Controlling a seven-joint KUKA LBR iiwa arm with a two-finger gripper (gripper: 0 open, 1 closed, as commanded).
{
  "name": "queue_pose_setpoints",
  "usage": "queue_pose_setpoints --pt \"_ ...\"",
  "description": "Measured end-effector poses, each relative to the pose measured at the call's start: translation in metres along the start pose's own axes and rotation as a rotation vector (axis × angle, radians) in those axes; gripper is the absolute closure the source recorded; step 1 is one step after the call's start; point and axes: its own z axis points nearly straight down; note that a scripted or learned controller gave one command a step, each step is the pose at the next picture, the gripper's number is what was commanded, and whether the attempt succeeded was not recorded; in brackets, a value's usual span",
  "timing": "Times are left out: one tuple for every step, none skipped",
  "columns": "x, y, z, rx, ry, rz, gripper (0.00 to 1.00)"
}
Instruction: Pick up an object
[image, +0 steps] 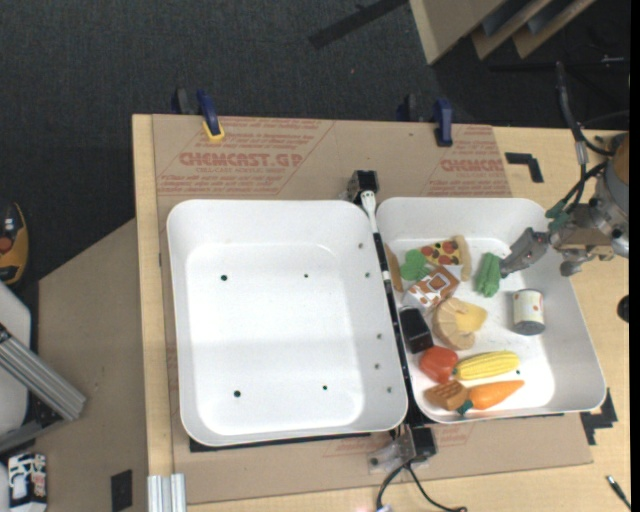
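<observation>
Pictured from above, near to far: at the lower edge of the frame, a black cable (420, 490) trailing off the cardboard-covered surface (150, 300). Just above, in the lower corner of the right bin (585, 370), an orange carrot (493, 394) lying beside a yellow corn cob (487, 365), with a red tomato (438, 362) to their left. Higher, at mid-bin, a tan bread-like piece (458, 322), a small black block (415, 327) against the left wall, and a white cylinder (527, 310) lying on its side toward the right. Further up, a brown-and-white waffle-like piece (432, 288), a pizza-like slice (440, 254) and a green item (488, 274) upright near the centre. Left bin (190, 330) at centre-left, touching the right bin along a black seam. End effector (522, 252) at the right of the frame, reaching over the right bin's upper half, its tip just right of the green item and above the white cylinder; impossible to tell whether spread or closed, nothing seen gripped. At the far edge, two blue clamps (443, 122) pinning the board.
</observation>
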Motion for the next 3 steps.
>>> queue_pose_setpoints --pt "0.000 0.001 -0.011 -0.003 -0.001 -0.001 1.00" --pt "0.088 0.034 -0.067 -0.009 0.001 -0.010 1.00" --pt "0.140 0.079 -0.265 -0.023 0.000 -0.007 1.00"
